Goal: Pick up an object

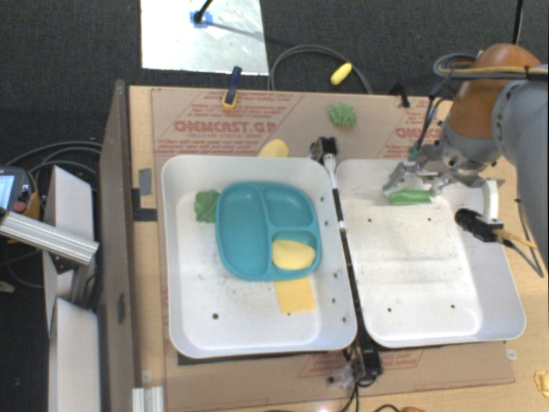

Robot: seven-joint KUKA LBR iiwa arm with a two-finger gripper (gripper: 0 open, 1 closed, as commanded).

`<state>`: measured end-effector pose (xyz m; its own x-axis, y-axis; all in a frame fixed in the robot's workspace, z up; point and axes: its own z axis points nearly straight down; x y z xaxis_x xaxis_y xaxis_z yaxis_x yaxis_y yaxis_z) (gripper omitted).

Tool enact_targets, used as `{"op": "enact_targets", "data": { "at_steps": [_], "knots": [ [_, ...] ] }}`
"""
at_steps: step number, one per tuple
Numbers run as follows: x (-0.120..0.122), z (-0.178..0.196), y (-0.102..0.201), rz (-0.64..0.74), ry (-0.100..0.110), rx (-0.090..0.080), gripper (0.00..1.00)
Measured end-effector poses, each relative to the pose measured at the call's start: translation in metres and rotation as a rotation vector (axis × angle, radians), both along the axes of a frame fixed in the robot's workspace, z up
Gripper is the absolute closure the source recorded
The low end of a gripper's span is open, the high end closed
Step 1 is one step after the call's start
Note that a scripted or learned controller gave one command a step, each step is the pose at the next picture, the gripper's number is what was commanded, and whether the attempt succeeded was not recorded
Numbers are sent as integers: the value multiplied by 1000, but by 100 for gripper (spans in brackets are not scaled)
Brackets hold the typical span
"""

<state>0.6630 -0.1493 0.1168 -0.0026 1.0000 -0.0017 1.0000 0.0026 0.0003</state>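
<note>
One pincer [418,181] — spread, over green piece [409,196]

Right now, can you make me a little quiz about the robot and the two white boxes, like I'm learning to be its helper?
1. True or false: the blue tray lies in the left bin.
2. What lies in the tray's lower right compartment: A) a yellow lump, B) a green leaf, C) a red ball?
3. What colour is the long thing in the right bin just under the gripper?

Key
1. True.
2. A, the yellow lump.
3. Green; the green piece lies near the bin's far edge.
</note>
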Motion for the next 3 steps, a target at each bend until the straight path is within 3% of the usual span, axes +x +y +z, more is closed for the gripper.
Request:
{"op": "enact_targets", "data": {
  "at_steps": [1, 2, 3],
  "knots": [
    [6, -34, 2, 3, 0, 1, 0],
    [8, -20, 2, 5, -6, -1, 100],
    [-47, 77, 69, 7, -7, 4, 100]
  ]
}}
